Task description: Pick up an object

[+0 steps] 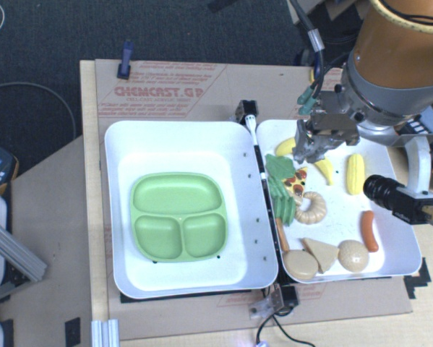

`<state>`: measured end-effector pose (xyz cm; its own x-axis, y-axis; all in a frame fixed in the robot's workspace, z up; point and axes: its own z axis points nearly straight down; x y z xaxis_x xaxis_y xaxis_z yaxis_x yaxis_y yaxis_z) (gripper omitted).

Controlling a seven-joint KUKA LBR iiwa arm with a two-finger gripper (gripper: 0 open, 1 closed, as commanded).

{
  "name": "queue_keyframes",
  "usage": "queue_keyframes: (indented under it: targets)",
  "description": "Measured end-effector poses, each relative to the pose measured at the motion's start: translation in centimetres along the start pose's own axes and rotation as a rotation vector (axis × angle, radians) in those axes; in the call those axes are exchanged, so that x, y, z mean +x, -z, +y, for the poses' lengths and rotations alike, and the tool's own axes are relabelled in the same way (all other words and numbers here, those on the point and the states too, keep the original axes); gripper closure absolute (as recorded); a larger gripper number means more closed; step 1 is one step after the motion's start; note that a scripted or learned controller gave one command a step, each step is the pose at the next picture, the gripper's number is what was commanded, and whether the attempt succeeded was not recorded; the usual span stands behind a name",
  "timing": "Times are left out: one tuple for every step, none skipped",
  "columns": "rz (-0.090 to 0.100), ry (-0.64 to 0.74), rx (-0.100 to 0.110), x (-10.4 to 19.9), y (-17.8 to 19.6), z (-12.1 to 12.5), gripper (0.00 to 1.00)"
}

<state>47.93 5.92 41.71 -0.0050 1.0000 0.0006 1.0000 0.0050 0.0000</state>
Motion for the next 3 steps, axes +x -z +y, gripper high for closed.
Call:
queue_keyframes:
  targets:
    - [-0.001, -0.006, -0.004, -1.3, 1.5, 0.0, 1.00]
    - [-0.003, -0.001, 0.018, 4.4, -15.4, -0.3, 1.00]
    - [0.000, -0.010, -0.018, -1.6, 0.3, 0.1, 1.00]
